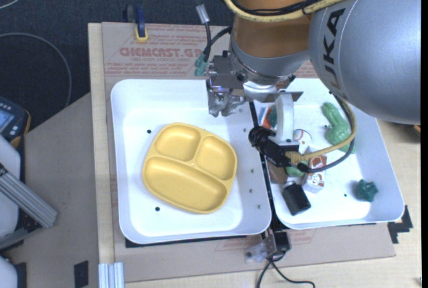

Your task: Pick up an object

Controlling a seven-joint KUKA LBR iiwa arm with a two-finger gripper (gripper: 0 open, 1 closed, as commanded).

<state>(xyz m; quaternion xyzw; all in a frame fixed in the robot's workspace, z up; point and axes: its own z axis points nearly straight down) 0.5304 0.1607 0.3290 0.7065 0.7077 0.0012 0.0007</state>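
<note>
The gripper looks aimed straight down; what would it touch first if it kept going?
Probably the bare white floor of the left bin below the gripper, beside the yellow tray's upper edge; depth is hard to judge.

Off-task clutter on bench and floor
Small blue clamp point(140, 21) up-left of the pincer point(224, 105), on the brown printed cardboard sheet point(167, 49); silver aluminium rail point(27, 203) far lower-left.

There were two white bins: a left bin point(127, 166) and a right bin point(381, 166). One yellow plate point(190, 166) sat in the left bin. In the right bin lay two green toys point(336, 121) point(366, 190) and one black block point(295, 199).
</note>
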